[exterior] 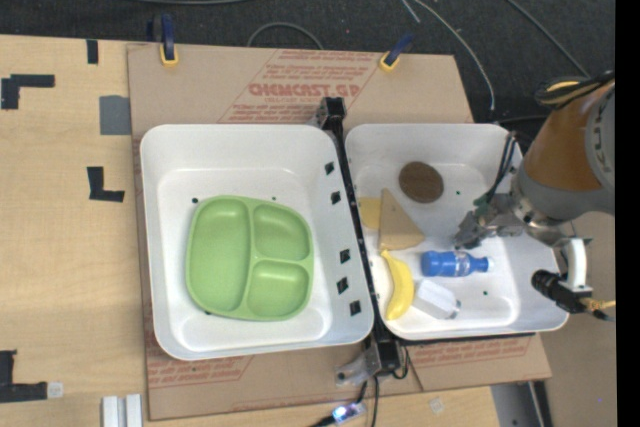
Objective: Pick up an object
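The right bin (pixel 497 315) holds a brown round disc (pixel 421 181), a tan wedge-shaped piece (pixel 395 223), a yellow banana (pixel 398 285), a blue bottle (pixel 451 264) lying on its side and a small white block (pixel 436 300). My gripper (pixel 473 232) reaches in from the right, low over the bin just above the blue bottle's right end. Nothing shows between its tips.
The left bin (pixel 160 165) holds a green divided plate (pixel 250 257). Black clips run along the wall between the bins (pixel 345 215). Both bins sit on a cardboard sheet (pixel 300 85) on the wooden bench. Cables cross the dark floor behind.
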`<state>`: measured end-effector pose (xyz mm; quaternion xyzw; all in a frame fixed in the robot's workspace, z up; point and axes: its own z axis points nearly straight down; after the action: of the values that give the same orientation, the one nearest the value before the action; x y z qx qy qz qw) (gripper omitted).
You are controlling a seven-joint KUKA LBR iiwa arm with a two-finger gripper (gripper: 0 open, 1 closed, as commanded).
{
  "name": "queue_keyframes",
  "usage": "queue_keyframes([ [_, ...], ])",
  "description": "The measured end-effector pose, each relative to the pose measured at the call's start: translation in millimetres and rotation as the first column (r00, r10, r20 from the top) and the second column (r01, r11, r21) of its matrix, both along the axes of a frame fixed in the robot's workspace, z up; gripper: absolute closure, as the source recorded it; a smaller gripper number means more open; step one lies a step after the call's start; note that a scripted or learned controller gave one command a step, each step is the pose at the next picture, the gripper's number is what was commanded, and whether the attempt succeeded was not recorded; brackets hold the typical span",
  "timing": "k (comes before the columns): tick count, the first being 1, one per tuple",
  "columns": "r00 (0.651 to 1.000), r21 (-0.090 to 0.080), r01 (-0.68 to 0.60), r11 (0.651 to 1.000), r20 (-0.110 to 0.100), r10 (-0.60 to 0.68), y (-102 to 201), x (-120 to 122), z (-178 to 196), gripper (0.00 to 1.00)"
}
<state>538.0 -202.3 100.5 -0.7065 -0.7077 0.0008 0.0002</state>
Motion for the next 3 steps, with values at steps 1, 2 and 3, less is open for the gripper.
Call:
queue_keyframes([
  [1, 1.000, 0.000, 0.000, 1.000, 0.004, 0.000, 1.2, 3.2, 42.3, 1.00],
  [2, 1.000, -0.001, 0.000, 1.000, 0.007, 0.000, 1.7, -1.3, 103.8, 1.00],
  [3, 1.000, -0.001, -0.001, 1.000, 0.007, 0.001, 11.5, 2.4, 152.8, 1.00],
])
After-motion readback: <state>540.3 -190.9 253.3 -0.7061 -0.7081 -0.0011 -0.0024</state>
